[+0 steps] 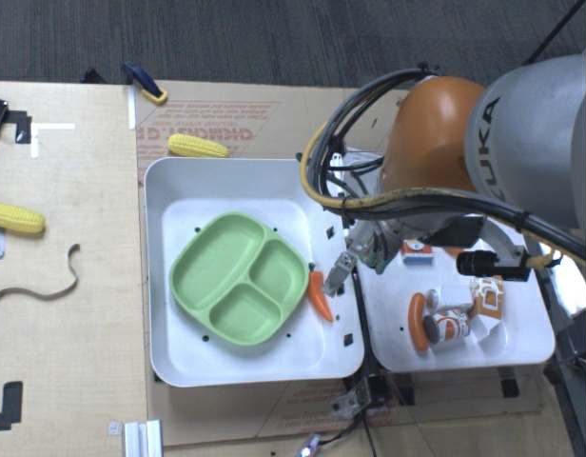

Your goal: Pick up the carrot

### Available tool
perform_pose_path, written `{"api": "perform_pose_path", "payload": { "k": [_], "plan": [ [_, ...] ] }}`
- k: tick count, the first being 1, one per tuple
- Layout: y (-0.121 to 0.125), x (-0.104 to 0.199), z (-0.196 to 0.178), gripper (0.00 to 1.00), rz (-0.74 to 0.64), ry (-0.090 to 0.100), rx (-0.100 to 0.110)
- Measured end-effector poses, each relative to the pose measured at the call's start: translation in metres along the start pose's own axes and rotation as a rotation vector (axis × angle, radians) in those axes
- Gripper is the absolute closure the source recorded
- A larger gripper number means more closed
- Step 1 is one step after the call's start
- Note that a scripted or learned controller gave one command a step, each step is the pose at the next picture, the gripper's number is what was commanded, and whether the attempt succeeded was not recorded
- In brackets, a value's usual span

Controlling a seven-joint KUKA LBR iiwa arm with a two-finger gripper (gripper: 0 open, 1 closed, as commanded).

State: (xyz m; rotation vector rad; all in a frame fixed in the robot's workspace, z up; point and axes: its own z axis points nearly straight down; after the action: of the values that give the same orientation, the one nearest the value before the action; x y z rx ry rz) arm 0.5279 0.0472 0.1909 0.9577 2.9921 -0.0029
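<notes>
Two white bins (169,350), one green plate (238,278), one carrot (319,296) just left of the gripper (341,272), two corn cobs (198,146) far left of it.

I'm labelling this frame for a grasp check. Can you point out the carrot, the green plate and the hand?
carrot (320,298): camera view, middle of its orange body.
green plate (238,277): camera view, the ridge where its three compartments meet.
hand (337,276): camera view, at its fingertips, just above the carrot.
</notes>
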Motion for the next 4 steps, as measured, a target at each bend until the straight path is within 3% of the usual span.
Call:
{"api": "perform_pose_path", "payload": {
  "k": [1,2,3,4],
  "plan": [
    [0.003,-0.006,-0.001,0.00,-0.074,-0.003,-0.001],
    [0.048,0.060,0.076,0.00,-0.103,-0.001,-0.004],
    [0.100,0.029,0.098,0.00,-0.138,-0.004,-0.003],
    [0.141,0.011,0.098,0.00,0.033,-0.001,0.014]
  ]
}}
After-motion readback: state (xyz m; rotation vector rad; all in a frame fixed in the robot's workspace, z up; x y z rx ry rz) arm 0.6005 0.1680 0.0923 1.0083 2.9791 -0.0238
